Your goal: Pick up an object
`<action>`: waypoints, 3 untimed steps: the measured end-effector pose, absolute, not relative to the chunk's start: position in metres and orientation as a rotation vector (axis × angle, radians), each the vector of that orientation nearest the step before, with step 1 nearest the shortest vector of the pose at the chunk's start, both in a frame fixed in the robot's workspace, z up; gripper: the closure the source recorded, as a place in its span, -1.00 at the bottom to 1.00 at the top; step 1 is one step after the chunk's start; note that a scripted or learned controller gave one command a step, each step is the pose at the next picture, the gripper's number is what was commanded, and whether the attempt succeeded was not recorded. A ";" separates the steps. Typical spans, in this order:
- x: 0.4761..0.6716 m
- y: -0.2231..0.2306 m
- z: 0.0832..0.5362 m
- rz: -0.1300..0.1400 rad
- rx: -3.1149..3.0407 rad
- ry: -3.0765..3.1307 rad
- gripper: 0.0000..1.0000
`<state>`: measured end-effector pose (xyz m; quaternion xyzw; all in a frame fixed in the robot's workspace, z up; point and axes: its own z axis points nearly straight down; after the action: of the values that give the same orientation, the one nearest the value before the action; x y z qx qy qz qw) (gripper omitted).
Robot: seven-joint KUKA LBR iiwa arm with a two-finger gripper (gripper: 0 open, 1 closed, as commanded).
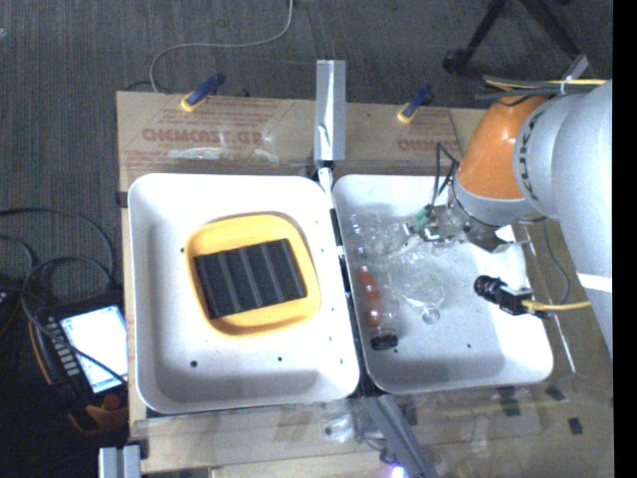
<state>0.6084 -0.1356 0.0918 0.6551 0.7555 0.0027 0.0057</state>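
The gripper is being held low over the far part of the right bin, reaching in from the right beneath the arm's orange band and grey wrist. Whether it is spread or pressed together cannot be told — its tip is being hidden among cables and clear plastic.

Just beside and below it, a heap of crumpled clear plastic pieces is lying across the middle of the right bin, touching or nearly touching the tip; no piece is being seen in a grasp. Along that bin's left wall, a brownish-red oblong object is resting, and a small black object is sitting nearer the camera, just beside it. A black connector with a yellow cable is hanging over the bin's right part.

In the left bin — well apart from the arm — 1 yellow tray with a dark ribbed insert is lying tilted, near the centre.

Beyond the 2 bins, a cardboard sheet is being held by 2 blue-and-yellow clamps. A lit screen is lying on the floor at the left.
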 end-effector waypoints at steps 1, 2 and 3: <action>0.661 -0.127 0.095 -0.015 1.971 2.457 -1.00; 0.596 -0.131 0.092 0.008 1.833 2.536 -1.00; 0.667 -0.128 0.091 -0.017 1.890 2.513 -1.00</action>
<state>0.6672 -0.1284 0.0909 0.6011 0.7992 -0.0055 -0.0014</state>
